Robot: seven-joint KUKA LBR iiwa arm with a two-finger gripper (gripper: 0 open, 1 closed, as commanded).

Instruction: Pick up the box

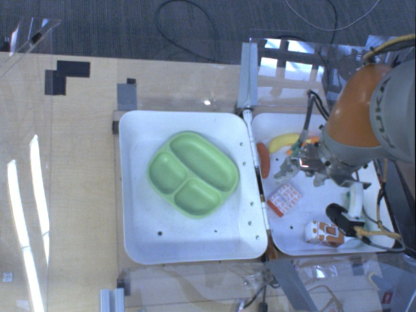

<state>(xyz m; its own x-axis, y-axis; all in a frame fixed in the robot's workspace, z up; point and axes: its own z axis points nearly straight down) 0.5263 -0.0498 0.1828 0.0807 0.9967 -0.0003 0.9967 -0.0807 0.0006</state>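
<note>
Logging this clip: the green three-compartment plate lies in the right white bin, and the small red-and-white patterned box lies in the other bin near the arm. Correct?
Not quite. The camera view shows the green three-compartment plate in the left white bin; the small red-and-white patterned box lies in the right white bin, near the arm.

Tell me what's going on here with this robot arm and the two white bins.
A grey arm with an orange band reaches in from the right, and its gripper hangs over the right bin. That bin holds a small red-and-white box, a banana, a red sausage-shaped item and a few other small things. The box lies on the bin floor just below the gripper, not between its fingers. The left bin holds a green divided plate.
</note>
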